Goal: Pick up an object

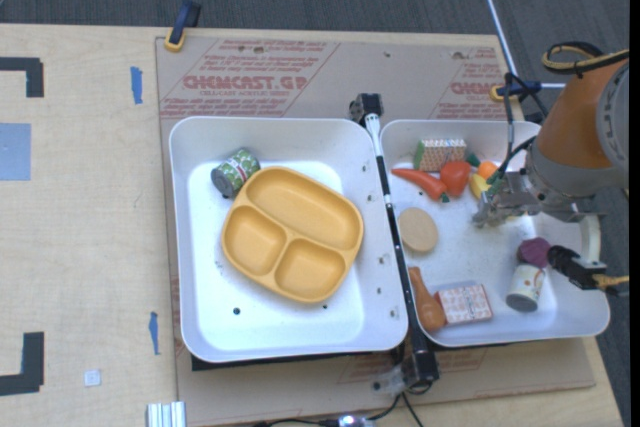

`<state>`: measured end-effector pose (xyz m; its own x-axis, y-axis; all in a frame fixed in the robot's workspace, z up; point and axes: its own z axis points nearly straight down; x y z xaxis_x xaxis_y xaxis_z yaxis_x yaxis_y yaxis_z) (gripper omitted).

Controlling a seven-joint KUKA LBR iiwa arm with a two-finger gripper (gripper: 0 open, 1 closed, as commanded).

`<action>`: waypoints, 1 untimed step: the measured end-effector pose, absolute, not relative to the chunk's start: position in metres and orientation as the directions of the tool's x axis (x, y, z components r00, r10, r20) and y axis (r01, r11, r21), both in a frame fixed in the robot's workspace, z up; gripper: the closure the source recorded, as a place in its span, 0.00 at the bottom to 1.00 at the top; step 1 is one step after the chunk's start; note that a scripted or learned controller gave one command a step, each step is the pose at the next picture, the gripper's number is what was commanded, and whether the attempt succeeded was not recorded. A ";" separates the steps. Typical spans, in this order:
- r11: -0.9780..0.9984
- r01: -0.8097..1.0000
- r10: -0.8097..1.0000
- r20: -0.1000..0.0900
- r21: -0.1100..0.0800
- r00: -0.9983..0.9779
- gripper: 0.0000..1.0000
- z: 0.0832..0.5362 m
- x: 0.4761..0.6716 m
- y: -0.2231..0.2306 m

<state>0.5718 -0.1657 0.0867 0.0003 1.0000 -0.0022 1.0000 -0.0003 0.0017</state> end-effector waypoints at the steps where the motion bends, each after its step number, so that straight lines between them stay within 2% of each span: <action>1: 0.001 1.000 1.000 0.000 0.001 -0.001 0.00 0.086 0.572 -0.164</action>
